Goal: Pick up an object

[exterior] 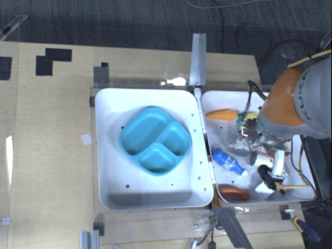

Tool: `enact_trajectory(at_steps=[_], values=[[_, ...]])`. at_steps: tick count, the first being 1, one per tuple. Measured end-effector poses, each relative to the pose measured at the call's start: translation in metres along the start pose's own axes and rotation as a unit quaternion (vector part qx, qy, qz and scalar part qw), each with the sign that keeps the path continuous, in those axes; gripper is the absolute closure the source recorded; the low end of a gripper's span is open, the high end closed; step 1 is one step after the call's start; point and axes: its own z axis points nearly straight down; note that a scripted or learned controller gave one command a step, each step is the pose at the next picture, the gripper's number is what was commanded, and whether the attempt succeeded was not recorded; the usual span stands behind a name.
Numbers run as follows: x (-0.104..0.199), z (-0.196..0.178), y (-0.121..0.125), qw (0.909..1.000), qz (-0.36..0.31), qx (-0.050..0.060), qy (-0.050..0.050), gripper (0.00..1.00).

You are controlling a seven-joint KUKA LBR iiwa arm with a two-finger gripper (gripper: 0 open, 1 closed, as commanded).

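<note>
In the right bin [220, 180] lie an orange carrot-shaped thing [222, 115] near the back, a blue and white bottle [227, 161] in the middle and a reddish-brown oval thing [235, 193] at the front edge. My gripper [244, 148] hangs low in this bin, just right of the blue bottle and in front of the orange thing. The wrist hides its fingertips, and nothing shows between them.
The left bin [109, 191] holds a large blue divided tray [155, 140] with three compartments. A metal divider [198, 66] stands between the bins at the back. The grey and orange arm [293, 102] covers the right bin's far right side.
</note>
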Motion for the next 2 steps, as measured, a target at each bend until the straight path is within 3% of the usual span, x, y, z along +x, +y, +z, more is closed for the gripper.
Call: enact_trajectory(at_steps=[1, 2], values=[[-0.041, 0.012, 0.029, 0.9990, -0.045, 0.004, 0.000, 1.00], [-0.029, -0.104, 0.001, 0.9997, -0.019, 0.013, -0.001, 1.00]])
